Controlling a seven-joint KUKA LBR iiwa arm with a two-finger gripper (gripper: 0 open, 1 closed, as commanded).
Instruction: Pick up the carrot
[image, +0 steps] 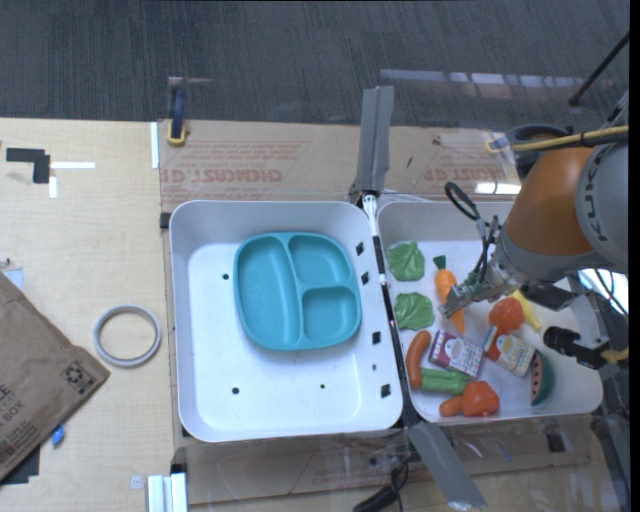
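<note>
Claw (462, 298) down inside the right bin (590, 400), low over the toy food, its tip just beside the carrot (447, 284). Metal fingers small and blurred there; cannot tell whether spread or closed, nor whether anything sits between them. Grey arm (600, 200) reaching in from the right, with a rounded glossy orange band (550, 205) above the wrist and a black cable looping beside it.

Carrot lying in the right bin's upper middle: short, orange, tapered, with a small green top toward the far wall, partly covered by the claw's tip.

Around it, smooth plastic play food: two crinkled green leaves (405, 261) near the divider, one above the other; a long orange-red sausage (417, 358) below them; a green cylindrical piece (443, 380) beside the sausage; a flat printed red-and-white packet (457, 355); a second pale packet (514, 354) to its right; a round red-orange piece (506, 314) close under the wrist; a red piece (478, 398) at the near wall; a watermelon slice (540, 378), green-rimmed, at the right wall.

Left bin (200, 380), shallow, white, round-cornered, holding a teal divided plate (297, 290) with three compartments, matte and smooth.

On the pale wooden tabletop (80, 250), a ring of tape (127, 334) left of the bins, and a brown paper bag (40, 370) at the left edge. Brown printed cardboard (260, 160) lying behind the bins.
</note>
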